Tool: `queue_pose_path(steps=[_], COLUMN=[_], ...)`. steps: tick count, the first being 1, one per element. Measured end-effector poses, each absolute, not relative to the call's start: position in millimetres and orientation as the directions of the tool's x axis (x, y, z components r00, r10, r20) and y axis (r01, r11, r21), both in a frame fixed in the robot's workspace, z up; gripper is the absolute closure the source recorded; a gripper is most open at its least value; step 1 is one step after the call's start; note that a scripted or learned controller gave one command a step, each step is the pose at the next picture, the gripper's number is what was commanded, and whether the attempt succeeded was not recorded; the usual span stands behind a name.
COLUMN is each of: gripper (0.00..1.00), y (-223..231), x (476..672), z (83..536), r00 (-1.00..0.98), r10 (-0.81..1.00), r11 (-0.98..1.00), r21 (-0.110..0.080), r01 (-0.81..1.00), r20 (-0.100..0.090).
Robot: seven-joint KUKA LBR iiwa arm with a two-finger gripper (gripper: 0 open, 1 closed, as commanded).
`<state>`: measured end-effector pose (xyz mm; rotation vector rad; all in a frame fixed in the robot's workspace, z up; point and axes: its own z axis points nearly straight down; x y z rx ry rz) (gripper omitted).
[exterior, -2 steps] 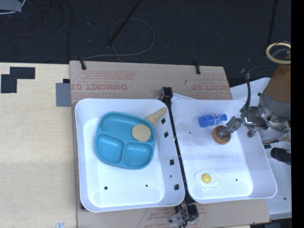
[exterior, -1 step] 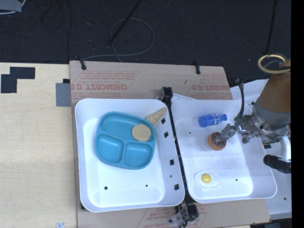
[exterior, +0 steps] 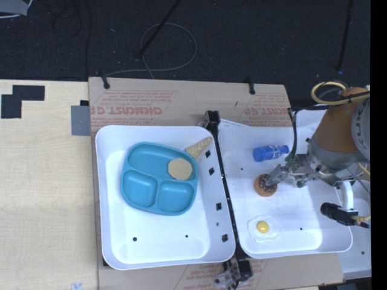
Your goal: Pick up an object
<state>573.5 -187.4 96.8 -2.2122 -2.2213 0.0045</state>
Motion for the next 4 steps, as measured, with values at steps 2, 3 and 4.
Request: queue_pose_path(steps=[2, 3, 4], gripper=[1.00, 1.00, 1.00], y=[-195, -188, -189], x=[581.2, 587.3, 587.8], z=[168, 227, 264], r00=[0.000, -0.002, -0.002], r10=[1.000, 1.000, 1.000], r11=[0.000, 0.002, 0.002], r21=[0.002, 0.004, 0.002], r01=[1.000, 1.000, 1.000], r20=[-0.001, -0.001, -0.001])
